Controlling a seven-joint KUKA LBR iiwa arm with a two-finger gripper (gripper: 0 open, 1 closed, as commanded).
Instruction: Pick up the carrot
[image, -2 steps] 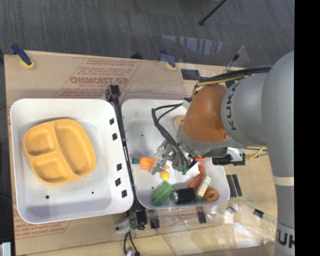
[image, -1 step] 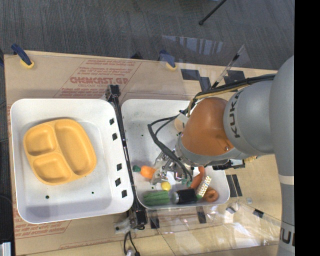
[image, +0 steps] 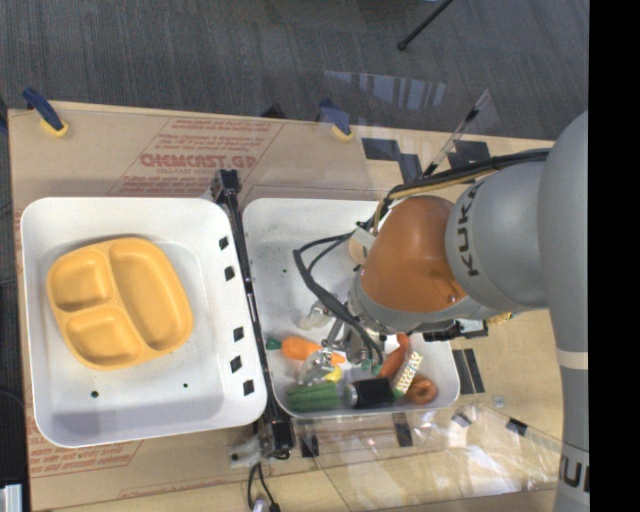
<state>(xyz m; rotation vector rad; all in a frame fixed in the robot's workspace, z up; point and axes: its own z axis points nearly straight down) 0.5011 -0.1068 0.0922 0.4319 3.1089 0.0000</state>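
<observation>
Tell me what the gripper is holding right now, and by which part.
It cannot be told. The gripper is low in the right bin, right beside the carrot, but the wrist and clutter hide any hold.

Gripper low in right bin, just beside carrot; yellow tray in left bin.
</observation>
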